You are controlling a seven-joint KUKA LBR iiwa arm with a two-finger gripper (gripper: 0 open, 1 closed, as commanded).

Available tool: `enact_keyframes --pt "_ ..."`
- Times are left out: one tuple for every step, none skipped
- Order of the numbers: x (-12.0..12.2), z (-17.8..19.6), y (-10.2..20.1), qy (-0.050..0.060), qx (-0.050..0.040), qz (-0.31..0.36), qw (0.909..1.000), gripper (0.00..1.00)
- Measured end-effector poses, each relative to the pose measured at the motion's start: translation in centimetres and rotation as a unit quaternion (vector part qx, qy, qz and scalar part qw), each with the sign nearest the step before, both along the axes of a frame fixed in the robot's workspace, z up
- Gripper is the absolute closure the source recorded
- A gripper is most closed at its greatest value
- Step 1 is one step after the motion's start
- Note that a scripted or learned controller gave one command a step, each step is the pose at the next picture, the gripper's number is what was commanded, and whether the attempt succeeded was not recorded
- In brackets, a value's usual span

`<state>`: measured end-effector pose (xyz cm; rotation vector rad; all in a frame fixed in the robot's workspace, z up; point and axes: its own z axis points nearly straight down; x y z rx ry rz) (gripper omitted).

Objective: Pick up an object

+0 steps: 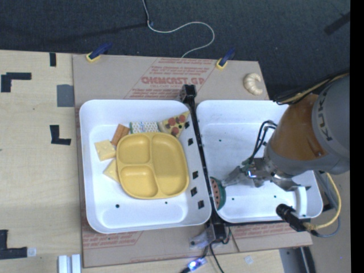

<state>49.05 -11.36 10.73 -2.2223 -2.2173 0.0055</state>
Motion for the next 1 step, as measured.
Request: enact_keyframes --pt "0.29 -2.02 -0.69 -0.009 -0.0073 -0.003 0.9999 0.00"
